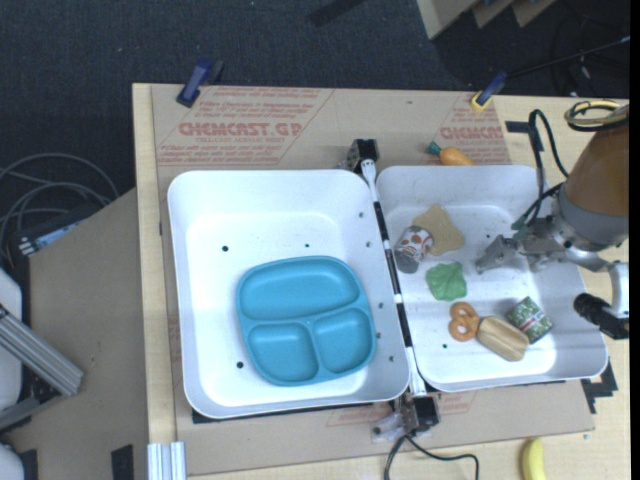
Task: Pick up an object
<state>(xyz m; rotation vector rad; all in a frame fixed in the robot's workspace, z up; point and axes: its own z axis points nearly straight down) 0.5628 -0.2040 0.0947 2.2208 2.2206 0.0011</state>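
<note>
Hovering over right bin (570, 363), nothing grabbed yet

Gripper (497, 256) spread open, empty; green leafy toy (446, 280) just down-left of fingertips, small can (412, 247) further left.

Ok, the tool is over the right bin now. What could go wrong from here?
1. The pretzel, bread roll and small green can lie bunched together, so a grasp there may nudge neighbours or catch two.
2. The tool hangs over bare bin floor between items; closing there would likely grab nothing.
</note>
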